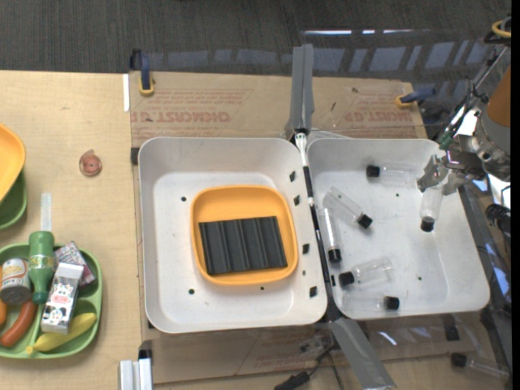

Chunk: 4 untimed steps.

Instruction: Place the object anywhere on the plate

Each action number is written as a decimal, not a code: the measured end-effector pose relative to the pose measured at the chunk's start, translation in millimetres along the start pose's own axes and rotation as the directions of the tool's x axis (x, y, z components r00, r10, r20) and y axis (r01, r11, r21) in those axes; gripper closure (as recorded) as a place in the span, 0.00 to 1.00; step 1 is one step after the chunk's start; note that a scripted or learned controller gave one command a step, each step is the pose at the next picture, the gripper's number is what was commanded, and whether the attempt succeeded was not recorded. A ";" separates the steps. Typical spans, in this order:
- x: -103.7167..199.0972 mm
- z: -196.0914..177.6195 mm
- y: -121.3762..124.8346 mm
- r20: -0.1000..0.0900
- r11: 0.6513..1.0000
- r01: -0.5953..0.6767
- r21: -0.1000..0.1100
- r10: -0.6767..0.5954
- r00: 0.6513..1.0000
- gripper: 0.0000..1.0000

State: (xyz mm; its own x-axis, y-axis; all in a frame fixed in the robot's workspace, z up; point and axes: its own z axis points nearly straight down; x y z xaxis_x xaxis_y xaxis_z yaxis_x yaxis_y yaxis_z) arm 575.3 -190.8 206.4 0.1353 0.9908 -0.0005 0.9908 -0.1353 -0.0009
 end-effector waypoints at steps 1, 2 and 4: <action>-11.8 -8.3 46.7 0.002 0.992 0.124 0.000 -0.124 0.992 1.00; -10.2 -93.7 86.3 0.002 0.942 0.336 -0.001 -0.336 0.942 1.00; -19.4 -235.2 87.7 0.003 0.764 0.645 -0.001 -0.645 0.764 1.00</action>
State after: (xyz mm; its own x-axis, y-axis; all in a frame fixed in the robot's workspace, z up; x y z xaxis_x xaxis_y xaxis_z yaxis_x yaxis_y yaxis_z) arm 659.8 -221.8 441.6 -0.5357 0.8444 -0.0023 0.8444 0.5357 0.0002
